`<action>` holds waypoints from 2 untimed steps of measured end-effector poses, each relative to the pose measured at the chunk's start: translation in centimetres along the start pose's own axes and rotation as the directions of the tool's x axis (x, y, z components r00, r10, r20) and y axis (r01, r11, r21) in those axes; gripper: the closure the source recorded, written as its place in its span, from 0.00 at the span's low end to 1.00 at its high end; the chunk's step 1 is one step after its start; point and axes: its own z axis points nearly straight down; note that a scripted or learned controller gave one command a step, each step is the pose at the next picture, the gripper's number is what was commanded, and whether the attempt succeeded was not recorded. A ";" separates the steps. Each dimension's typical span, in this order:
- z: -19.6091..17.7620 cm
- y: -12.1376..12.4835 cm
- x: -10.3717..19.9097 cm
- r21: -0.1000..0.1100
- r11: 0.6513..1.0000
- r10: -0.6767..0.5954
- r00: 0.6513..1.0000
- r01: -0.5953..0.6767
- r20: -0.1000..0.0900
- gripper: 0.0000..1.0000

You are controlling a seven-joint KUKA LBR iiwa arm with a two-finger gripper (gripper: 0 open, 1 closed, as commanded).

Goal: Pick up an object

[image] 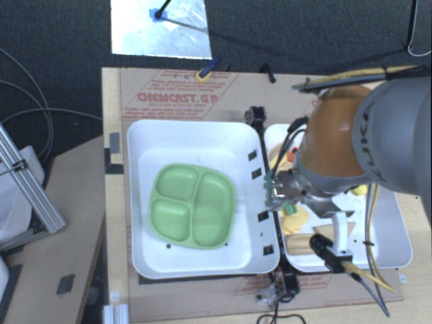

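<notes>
Two white bins side by side on one tabletop [115, 201]. Left bin [145, 147]: one green plate [193, 206] with four compartments, lying flat near the middle, apart from all four walls. Right bin [398, 245], just beyond the dividing wall from the plate: largely covered by one grey arm [398, 137] with one orange band [334, 130] above the wrist, reaching low over the near-left part of that bin. Pincer [287, 198] somewhere under the wrist, just across the wall from the plate's right edge; fingers hidden by the wrist, so cannot tell whether wide, narrow or holding anything. Beside the wrist, a few small things in the right bin: one pale green piece [290, 208] touching or just under the wrist, one tan piece [297, 223] just below it, one yellow bit [358, 190] on the far side of the wrist from the plate, one orange-red bit [292, 156] above. Exact shapes too hidden to name. One brown board [179, 90] with red lettering under both bins, beyond the plate's far side.
</notes>
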 end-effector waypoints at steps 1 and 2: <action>-9.1 0.2 4.7 -0.011 1.000 -0.003 1.000 0.003 -0.002 1.00; -25.1 0.2 3.0 -0.021 1.000 0.002 1.000 -0.002 -0.002 1.00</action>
